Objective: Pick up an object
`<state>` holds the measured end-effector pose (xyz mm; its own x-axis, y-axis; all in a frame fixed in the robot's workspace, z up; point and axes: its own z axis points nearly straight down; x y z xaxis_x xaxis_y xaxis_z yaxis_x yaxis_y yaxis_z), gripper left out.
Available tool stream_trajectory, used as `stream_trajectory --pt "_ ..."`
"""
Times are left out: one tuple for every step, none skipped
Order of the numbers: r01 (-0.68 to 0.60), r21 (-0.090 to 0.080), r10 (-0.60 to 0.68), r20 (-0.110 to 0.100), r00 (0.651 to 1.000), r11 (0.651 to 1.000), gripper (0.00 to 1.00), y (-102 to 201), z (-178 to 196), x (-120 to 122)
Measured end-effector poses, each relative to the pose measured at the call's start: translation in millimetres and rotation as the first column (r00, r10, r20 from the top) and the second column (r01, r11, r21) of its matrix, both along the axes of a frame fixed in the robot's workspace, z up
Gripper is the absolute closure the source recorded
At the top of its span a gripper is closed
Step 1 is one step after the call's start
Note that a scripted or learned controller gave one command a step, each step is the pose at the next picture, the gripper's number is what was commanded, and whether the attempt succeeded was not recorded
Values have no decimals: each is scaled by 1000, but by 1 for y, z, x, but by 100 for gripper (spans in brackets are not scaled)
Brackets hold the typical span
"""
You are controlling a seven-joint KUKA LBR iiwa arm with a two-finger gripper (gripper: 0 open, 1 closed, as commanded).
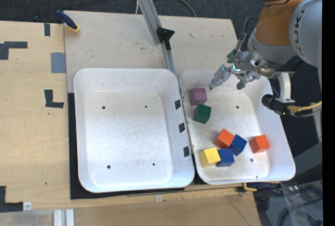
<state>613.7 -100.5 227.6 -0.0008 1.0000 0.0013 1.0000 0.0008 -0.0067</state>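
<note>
Blocks cluster low in the right bin; open, empty jaws hover at its top edge.

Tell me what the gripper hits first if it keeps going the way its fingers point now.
Likely the purple cube, down-left of the open gripper in the right bin; depth is unclear.

The left bin has lots of open floor. In the right bin, a purple block and a green block sit near the middle wall. More blocks crowd the front: orange, blue, yellow, red. The floor between the two groups is bare.
</note>
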Motion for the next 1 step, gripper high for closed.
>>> stream_trajectory --pt "-1 -1 1 5 1000 1000 0 0 3 1"
